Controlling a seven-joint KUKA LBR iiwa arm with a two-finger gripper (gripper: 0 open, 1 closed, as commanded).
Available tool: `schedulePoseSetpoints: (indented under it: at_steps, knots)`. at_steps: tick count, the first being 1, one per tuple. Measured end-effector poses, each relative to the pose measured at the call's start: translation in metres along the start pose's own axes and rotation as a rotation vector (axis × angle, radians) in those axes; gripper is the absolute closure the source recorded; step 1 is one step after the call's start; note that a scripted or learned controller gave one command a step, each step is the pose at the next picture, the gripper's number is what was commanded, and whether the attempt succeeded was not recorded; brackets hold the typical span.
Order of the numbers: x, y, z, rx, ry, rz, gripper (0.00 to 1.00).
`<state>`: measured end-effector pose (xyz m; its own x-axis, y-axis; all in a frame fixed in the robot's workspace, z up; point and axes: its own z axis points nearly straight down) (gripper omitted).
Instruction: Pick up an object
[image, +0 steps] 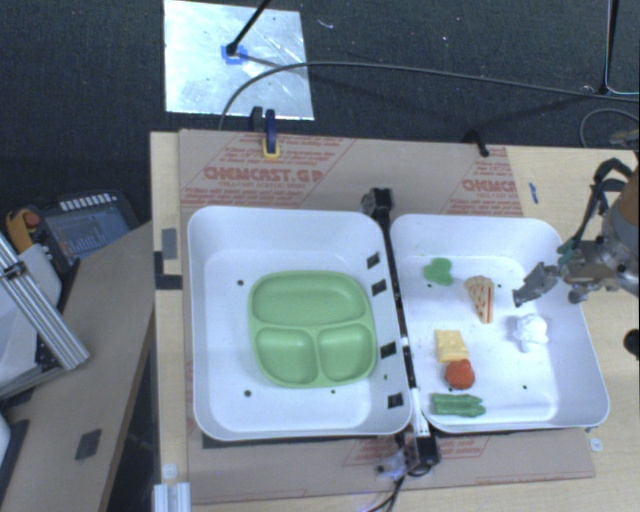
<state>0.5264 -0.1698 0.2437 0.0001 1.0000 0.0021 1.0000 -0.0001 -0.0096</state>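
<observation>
Gripper (532, 287) over right bin (560, 395), at 12 o'clock of white crumpled object (529, 331); jaw state: cannot tell. Green tray (305, 328) in left bin (215, 300).

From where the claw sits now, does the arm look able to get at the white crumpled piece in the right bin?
Probably yes. The claw hovers just above the white crumpled piece near the right bin's right wall, with nothing between them; the pizza slice lies apart to its left.
</observation>
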Motion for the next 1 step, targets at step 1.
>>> schedulePoseSetpoints:
  at_steps: [1]
  knots:
    - [0.0004, 0.0024, -0.0056, -0.011, -0.003, -0.003, 0.00]
